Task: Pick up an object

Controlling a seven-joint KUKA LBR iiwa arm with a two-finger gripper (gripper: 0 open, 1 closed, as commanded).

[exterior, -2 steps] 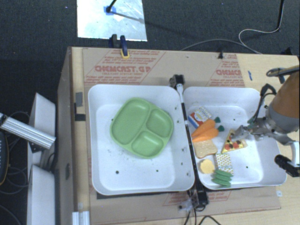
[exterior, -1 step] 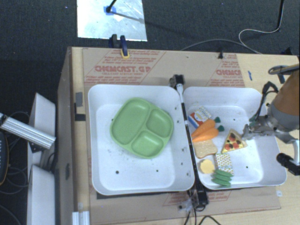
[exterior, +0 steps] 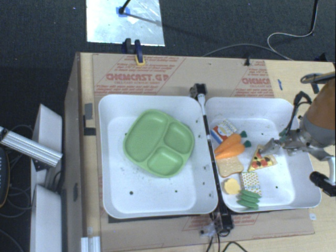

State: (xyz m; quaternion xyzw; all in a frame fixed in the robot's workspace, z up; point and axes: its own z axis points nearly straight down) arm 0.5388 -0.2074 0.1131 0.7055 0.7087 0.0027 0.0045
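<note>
Arm (exterior: 320, 119) over the right bin (exterior: 294, 193).
I couldn't tell the gripper's (exterior: 271, 146) state; it hung beside the pizza (exterior: 261, 160).

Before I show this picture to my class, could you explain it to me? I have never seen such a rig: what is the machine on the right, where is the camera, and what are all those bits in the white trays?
One camera, fixed above the bench, looks down at a slant. The machine at the right edge is a robot arm, grey with an orange band; a program moves it. Its gripper reaches into the right bin, close to a toy pizza slice. I cannot tell whether it holds anything.

That bin holds play food: a carrot, a slice of bread, a round yellow piece, a patterned card and a green pod.

The left bin holds a green divided plate.
</note>
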